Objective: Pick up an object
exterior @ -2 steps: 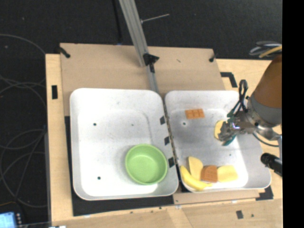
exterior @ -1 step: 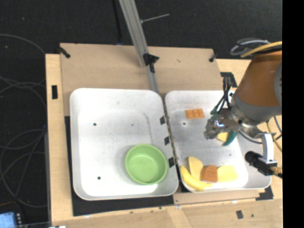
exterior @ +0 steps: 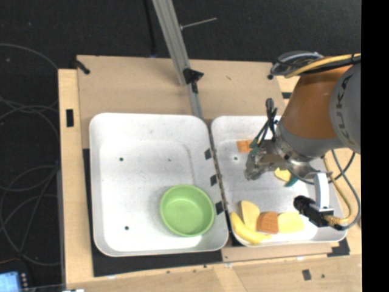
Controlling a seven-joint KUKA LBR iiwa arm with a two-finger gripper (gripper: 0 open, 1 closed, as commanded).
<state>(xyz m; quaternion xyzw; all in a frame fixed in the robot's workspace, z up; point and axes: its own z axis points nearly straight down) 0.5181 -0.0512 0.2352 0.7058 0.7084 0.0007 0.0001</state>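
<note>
My gripper (exterior: 256, 166) hangs over the middle of the right bin (exterior: 234, 132), reaching in from the right under the arm's orange band. A small orange piece (exterior: 243, 146) lies just up and left of it. A yellow object (exterior: 283, 174) peeks out beside the wrist on the right. Along the bin's front edge lie a yellow banana-shaped thing (exterior: 244, 231), a pale yellow wedge (exterior: 250, 212), an orange-brown block (exterior: 268, 222) and a yellow block (exterior: 290, 222). I see nothing between the fingers.
A green bowl (exterior: 187, 209) sits in the left bin (exterior: 121, 139) near its front right corner. A grey metal pole (exterior: 176, 47) slants from the top of the view down to the divider between the bins. Black cabling (exterior: 309, 210) trails beside the wrist.
</note>
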